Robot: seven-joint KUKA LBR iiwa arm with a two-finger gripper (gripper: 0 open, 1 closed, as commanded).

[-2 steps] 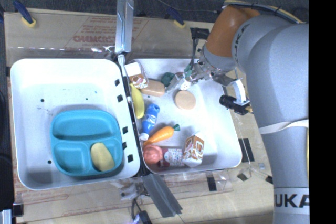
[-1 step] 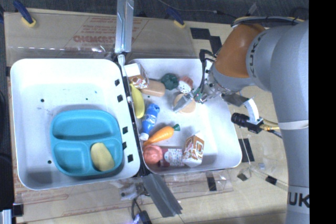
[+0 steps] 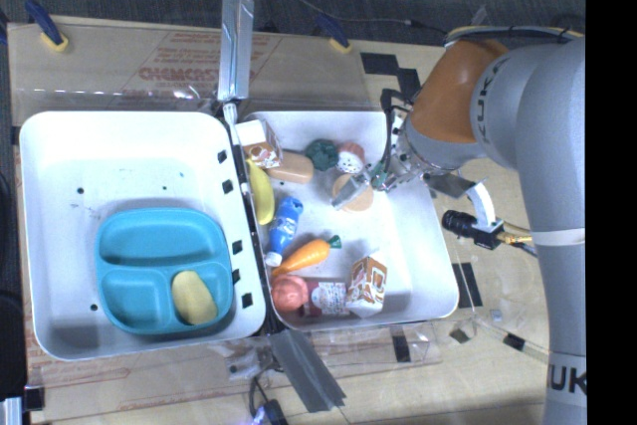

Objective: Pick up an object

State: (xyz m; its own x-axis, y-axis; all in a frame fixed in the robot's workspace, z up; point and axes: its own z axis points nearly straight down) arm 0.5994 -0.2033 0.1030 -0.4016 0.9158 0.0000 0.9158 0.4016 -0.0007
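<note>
I have the gripper [image 3: 360, 188] down in the right bin [image 3: 423, 259], near its upper middle, right at a tan, roundish object [image 3: 350, 192]. From this slanted view I can't tell the state of the fingers, or whether the tan piece sits between them or just under them. So I read this as the grasp step: at the target, no lift yet as far as I can judge.

Close neighbours: a white spotted ball [image 3: 350, 159] and a dark green lump [image 3: 321, 153] just above, a tan block [image 3: 291, 167] to the left. Further down are the carrot [image 3: 302, 255], blue bottle [image 3: 285, 223], banana [image 3: 261, 193] along the divider and a carton [image 3: 367, 286].

Next move calls for a confirmed close on the tan piece, then a straight vertical lift clear of the bin wall. Risk, in my view: the round shape slips out or the ball gets nudged.

Left bin [image 3: 60, 154] holds a blue tray [image 3: 149, 244] with a yellow potato-like item [image 3: 194, 298]; not in play.
</note>
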